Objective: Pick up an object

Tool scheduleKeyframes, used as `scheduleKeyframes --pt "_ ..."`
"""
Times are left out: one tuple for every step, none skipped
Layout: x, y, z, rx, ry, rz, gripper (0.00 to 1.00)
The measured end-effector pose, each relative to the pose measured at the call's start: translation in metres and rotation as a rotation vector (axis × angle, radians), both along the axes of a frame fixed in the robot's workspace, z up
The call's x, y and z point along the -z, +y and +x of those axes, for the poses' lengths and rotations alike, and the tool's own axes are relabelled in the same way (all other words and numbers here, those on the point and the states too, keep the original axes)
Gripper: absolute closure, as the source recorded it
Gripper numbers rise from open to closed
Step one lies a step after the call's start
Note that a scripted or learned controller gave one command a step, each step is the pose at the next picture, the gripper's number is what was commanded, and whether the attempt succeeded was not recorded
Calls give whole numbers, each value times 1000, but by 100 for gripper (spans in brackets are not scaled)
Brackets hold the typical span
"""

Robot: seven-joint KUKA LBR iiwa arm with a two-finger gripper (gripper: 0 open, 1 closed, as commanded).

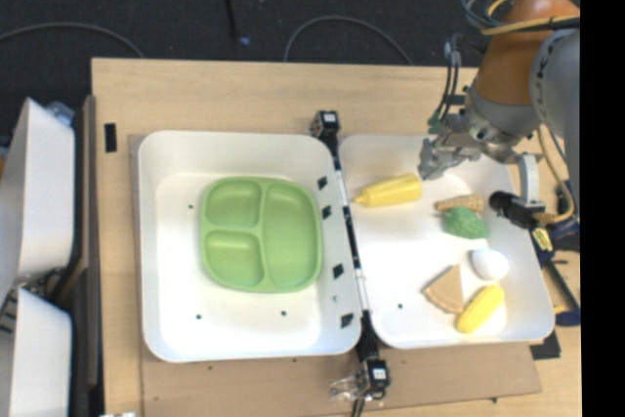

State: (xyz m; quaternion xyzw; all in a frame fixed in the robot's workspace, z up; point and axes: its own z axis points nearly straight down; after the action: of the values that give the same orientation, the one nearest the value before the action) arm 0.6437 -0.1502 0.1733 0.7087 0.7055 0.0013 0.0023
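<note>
Jaws over right bin, above the corn.
Nearest me lay a lemon [480, 309], cracker wedge [446, 289] and white egg [488, 263]; farther, green leaf [465, 224], then corn [390, 191]. Jaws [437, 160] hung just behind it; I couldn't tell their state. Green tray [262, 233] sat left.
</note>
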Motion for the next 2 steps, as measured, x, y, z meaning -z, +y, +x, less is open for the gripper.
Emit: scheduleKeyframes --pt "-55 -2 2 -5 -3 -1 100" --pt "-49 54 -13 -10 5 2 100"
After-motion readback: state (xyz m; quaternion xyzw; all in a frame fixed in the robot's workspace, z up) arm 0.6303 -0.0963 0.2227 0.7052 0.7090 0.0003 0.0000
